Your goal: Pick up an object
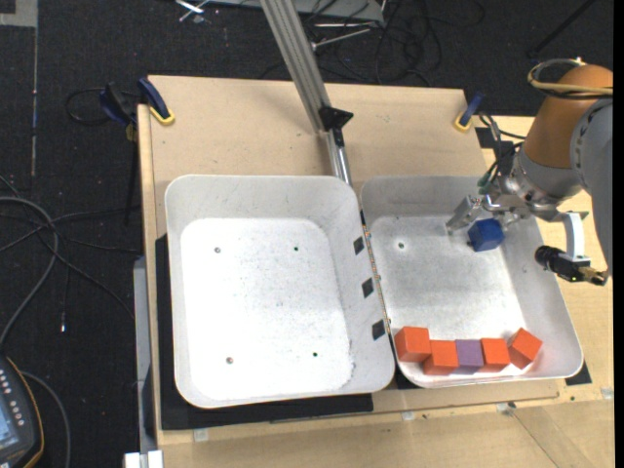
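Mid-pick, by the look of it: gripper (480,220) low over the right bin (444,291), fingers seemingly closed around a blue block (485,234) just beneath, hold hard to confirm; next, probably a straight lift clear of the floor; no readable writing anywhere.

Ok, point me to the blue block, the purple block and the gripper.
blue block (485,234): camera view, middle of its visible face.
purple block (469,353): camera view, its top face, in the row of blocks.
gripper (477,214): camera view, midway between its fingertips.
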Tool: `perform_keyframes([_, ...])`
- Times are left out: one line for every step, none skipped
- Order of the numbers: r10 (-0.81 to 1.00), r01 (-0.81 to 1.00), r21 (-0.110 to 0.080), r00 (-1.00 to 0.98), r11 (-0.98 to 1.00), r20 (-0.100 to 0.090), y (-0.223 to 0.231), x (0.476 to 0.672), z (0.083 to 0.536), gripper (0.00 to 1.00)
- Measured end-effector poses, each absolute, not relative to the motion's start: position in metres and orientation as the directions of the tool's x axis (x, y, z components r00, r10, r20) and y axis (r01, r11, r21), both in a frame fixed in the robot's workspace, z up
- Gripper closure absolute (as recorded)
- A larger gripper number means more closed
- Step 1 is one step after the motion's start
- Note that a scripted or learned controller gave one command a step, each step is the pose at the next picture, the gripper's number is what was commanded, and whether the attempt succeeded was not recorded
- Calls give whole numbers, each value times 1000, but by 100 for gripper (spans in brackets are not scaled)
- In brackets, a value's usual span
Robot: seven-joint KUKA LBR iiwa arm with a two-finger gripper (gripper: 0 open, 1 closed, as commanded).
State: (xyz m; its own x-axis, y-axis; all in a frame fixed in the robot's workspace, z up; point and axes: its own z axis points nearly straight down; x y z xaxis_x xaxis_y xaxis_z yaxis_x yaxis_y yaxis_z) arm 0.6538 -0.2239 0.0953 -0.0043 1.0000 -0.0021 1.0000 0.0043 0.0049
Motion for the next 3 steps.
perform_keyframes([1000, 1000, 5, -5, 5, -4, -224, 653, 107, 100])
perform_keyframes([1000, 1000, 3, -8, 8, 1, -155, 618, 156, 100])
perform_keyframes([1000, 1000, -1, 3, -3, 1, -173, 602, 99, 100])
